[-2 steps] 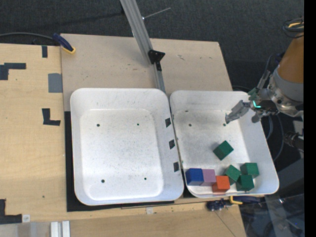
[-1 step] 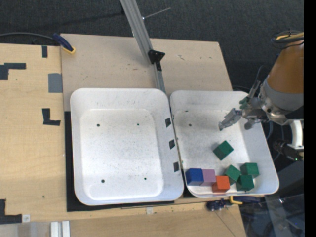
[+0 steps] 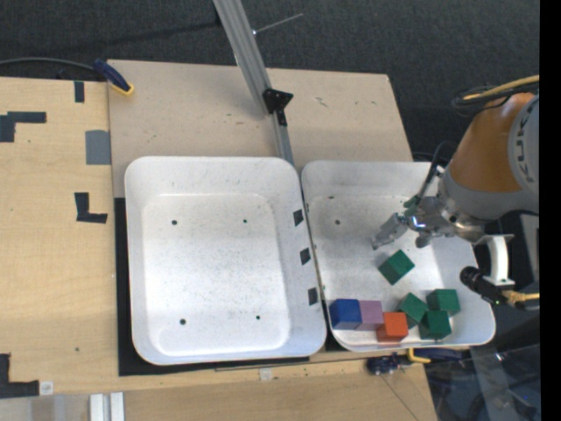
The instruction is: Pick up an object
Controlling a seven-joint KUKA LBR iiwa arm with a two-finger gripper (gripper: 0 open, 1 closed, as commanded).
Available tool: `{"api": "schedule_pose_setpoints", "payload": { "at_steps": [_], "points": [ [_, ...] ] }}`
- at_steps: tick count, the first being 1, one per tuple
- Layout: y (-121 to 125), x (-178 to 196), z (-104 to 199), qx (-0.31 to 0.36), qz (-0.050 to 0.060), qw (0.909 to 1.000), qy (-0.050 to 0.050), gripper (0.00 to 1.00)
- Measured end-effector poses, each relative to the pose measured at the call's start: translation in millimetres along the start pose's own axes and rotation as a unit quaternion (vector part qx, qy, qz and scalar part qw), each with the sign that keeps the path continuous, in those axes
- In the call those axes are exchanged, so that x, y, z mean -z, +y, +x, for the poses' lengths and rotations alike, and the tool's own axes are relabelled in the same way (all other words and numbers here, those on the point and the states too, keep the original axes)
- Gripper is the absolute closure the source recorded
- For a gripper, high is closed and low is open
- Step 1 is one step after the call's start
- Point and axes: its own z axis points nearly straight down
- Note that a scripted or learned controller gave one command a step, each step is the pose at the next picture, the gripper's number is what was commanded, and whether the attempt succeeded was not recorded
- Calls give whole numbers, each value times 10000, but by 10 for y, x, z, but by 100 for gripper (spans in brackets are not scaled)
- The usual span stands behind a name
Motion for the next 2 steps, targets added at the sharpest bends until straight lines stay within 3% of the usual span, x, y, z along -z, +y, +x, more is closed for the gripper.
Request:
{"api": "schedule_pose_setpoints", "payload": {
  "at_steps": [1, 2],
  "points": [
    [75, -533, -46, 1, -10, 10000, -6, 0],
    [85, -402, -38, 8, -29, 10000, -2, 100]
  ]
}}
